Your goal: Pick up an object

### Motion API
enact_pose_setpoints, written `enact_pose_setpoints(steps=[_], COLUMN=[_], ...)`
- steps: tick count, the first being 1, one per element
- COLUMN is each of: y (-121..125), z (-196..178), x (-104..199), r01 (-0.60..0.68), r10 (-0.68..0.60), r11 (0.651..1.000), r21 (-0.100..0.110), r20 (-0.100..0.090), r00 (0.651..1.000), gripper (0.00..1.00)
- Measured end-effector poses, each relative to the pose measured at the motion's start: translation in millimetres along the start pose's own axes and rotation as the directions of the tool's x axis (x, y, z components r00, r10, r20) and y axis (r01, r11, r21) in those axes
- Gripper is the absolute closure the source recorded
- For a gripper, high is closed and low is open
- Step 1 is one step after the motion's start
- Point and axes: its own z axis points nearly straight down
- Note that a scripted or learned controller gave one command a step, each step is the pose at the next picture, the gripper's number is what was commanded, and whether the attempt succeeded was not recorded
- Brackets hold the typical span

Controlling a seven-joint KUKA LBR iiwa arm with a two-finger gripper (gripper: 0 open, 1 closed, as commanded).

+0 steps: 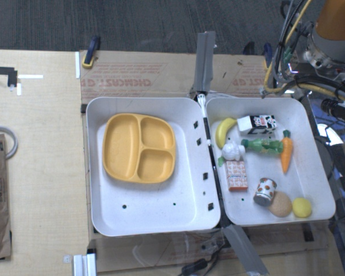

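I see the arm (pixel 328 25) raised at the upper right, wrist over the right bin's (pixel 316 154) far corner | fingers: cannot tell their state | objects lie below: milk carton (pixel 257 123), carrot (pixel 286 151), banana (pixel 223 131) | yellow plate (pixel 139 148) in left bin (pixel 98 171)

I see two bins side by side. The left bin (pixel 98 211) holds a divided plate (pixel 140 148) in its upper half. In the right bin (pixel 316 154), a banana (pixel 223 130) lies at upper left, a small carton (pixel 257 123) to its right, a carrot (pixel 286 150) further right. A box (pixel 236 175) sits mid-left; a can (pixel 265 191), a potato (pixel 280 204) and a lemon (pixel 302 207) cluster at the near right.
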Motion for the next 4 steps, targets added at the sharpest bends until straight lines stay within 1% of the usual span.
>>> enact_pose_setpoints(steps=[1,2,3,4], y=[-63,-127,-128,-128], z=[142,190,181,181], x=[-34,-72,-73,-73], r01=[0.164,0.12,0.118,0.118], r10=[-0.164,-0.12,-0.118,-0.118], r11=[0.987,0.993,0.993,0.993], r21=[-0.001,-0.001,0.0,0.001], r20=[0.001,0.0,0.001,0.001], r00=[0.987,0.993,0.993,0.993], gripper=[0.0,0.0,1.0,0.0])
